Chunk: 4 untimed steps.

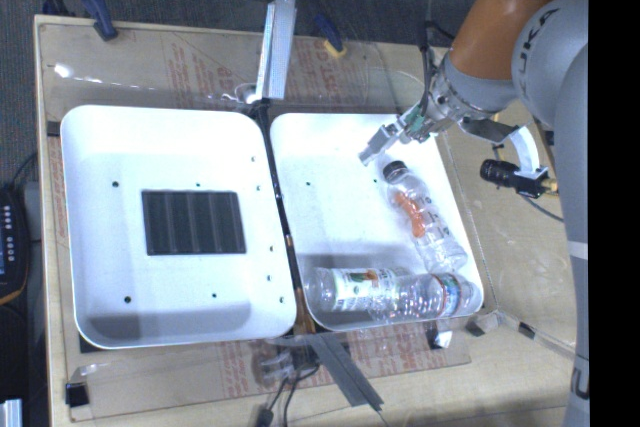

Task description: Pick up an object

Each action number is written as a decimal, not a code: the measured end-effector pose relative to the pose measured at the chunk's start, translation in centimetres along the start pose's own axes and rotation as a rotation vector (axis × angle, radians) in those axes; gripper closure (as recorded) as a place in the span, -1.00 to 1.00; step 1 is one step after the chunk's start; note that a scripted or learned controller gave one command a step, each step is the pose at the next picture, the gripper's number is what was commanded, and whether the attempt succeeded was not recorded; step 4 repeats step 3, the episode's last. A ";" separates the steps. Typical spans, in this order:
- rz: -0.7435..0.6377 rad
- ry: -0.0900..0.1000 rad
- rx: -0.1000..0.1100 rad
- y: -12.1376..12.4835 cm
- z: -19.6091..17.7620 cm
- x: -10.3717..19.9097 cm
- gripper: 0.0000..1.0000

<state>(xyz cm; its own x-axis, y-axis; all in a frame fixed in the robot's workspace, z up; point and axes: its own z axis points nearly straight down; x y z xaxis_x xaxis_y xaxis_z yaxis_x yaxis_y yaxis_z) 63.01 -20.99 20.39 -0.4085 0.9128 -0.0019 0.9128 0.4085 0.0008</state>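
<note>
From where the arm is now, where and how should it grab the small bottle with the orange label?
Grip the small bottle across its middle, near the orange label, coming straight down. It lies flat, slanting along the right bin's right wall, so close the fingers across its width. Its lower end nears the big bottle; the middle looks clearer. The gripper hovers near its cap.

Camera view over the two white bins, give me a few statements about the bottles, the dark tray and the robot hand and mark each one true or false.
1. Both clear plastic bottles lie in the right white bin. True.
2. The larger clear bottle with the printed label stands upright. False: it lies on its side along the bin's near wall.
3. The dark ribbed rectangular tray sits in the left white bin. True.
4. The hand grips the small clear bottle with the dark cap and orange marking. False: it is over the right bin near the cap, with nothing between its fingers.
5. The tray touches a bottle. False: they are in separate bins.
</note>
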 end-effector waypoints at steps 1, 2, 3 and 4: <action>-0.075 0.004 0.004 -1.6 1.0 0.9 -1.00; 0.102 0.001 0.001 2.5 5.5 -1.1 -1.00; 0.049 0.003 0.003 2.6 11.2 -0.9 -1.00; 0.049 0.003 0.003 2.6 11.2 -0.9 -1.00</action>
